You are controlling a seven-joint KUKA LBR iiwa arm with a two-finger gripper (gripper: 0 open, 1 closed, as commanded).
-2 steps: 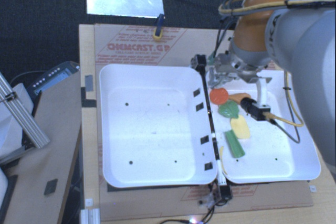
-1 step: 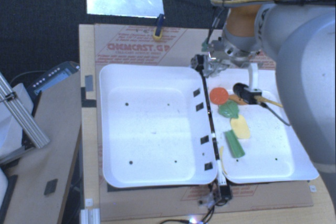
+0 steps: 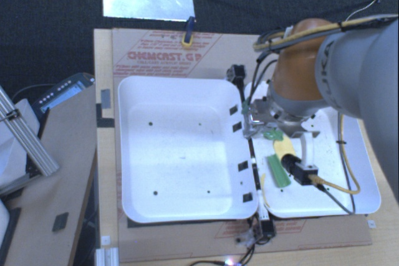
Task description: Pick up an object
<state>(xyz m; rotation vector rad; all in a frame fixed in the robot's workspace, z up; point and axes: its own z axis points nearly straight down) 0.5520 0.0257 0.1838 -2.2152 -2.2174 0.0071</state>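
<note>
— Where do we stand on picking something up?
— Early, as we read it. The arm [image 3: 349, 65] reaches in from the right, and the gripper [image 3: 260, 126] sits low over the right bin [image 3: 369, 196], close to the wall that faces the left bin [image 3: 181, 152]. Nothing looks lifted: every loose thing we can make out lies on the bin floor

— Which things do we have to choose from?
— Three that we can name, all in the right bin. A green strip [image 3: 278, 171] lies flat near the inner wall. A yellow piece [image 3: 283, 146] lies just beyond it, touching or nearly so. A small green piece [image 3: 272, 133] sits right beside the gripper, partly hidden by the arm, and we cannot say what it is

— And the gripper, open or closed?
— We cannot tell. The arm's own bulk covers it from above, so we see neither its opening nor anything held in it, and we would not claim a grasp

— So what is left?
— By our judgement, nearly all of it. We need a firm close on one piece, most likely the small green one or the yellow one, since they lie nearest, and then a lift clear of the bin. The pieces crowd together by the wall, so we would watch for a grip that catches two things or slips off an edge
</note>
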